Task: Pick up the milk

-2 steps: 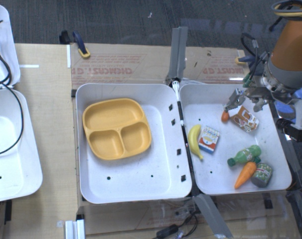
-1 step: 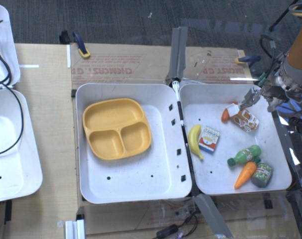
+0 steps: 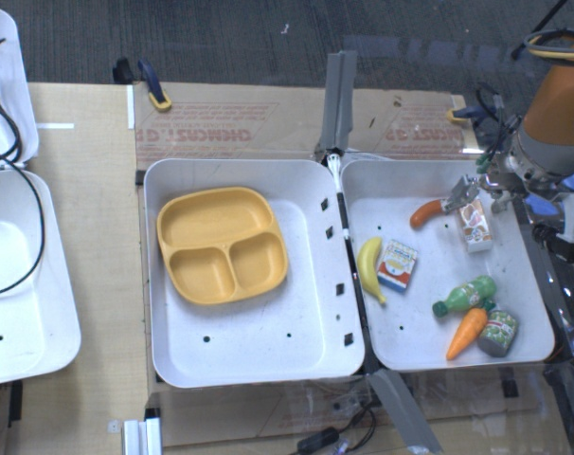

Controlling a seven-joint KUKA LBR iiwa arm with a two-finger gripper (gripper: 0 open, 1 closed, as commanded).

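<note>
Milk (image 3: 475, 227) sits at the right bin's (image 3: 401, 344) two o'clock, with the fingers (image 3: 460, 195) touching its top. Spread or pinching, I cannot tell. Sausage (image 3: 424, 214) lies at the milk's nine o'clock.

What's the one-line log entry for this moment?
task: pick up milk | gripper: over right bin far right, at milk carton | grasp: unconfirmed | nearby: sausage | left bin: yellow tray
</note>
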